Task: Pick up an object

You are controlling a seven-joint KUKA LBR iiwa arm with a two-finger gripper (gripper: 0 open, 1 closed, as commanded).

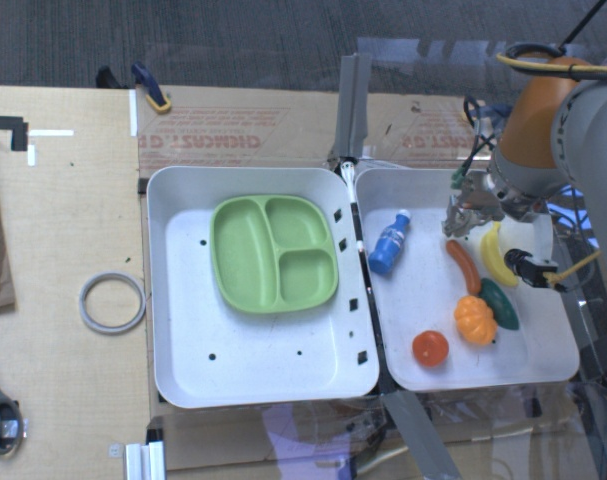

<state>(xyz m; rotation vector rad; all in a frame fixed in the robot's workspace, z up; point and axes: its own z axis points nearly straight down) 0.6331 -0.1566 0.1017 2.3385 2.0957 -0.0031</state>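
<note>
You have several candidates for picking, all in the right bin [543,368]. A blue bottle [388,244] with a white cap lies tilted near the bin's left wall. A red-orange sausage [464,265] lies lengthwise just below the gripper [463,218], and a yellow banana-like piece [498,253] sits right beside it. Below those you see a dark green vegetable [501,304] touching a small orange pumpkin [475,320], and a red tomato [430,348] a little apart, toward the bin's front.

The gripper hangs over the upper right part of that bin, above the top end of the sausage and next to the yellow piece. Its tip is a dark, cluttered mass from this angle, so you cannot tell how its jaws stand, and nothing is seen between them.

The left bin [183,348] holds a light green divided plate [275,253] with three compartments, lying flat.

Outward on the bench, a grey ring [113,301] lies left of the bins on the wooden surface. A brown cardboard sheet [243,128] behind the bins carries red printing, upside down from here; the letters are too faint for you to read reliably. A blue and yellow clamp [151,87] sits at its upper left corner.
</note>
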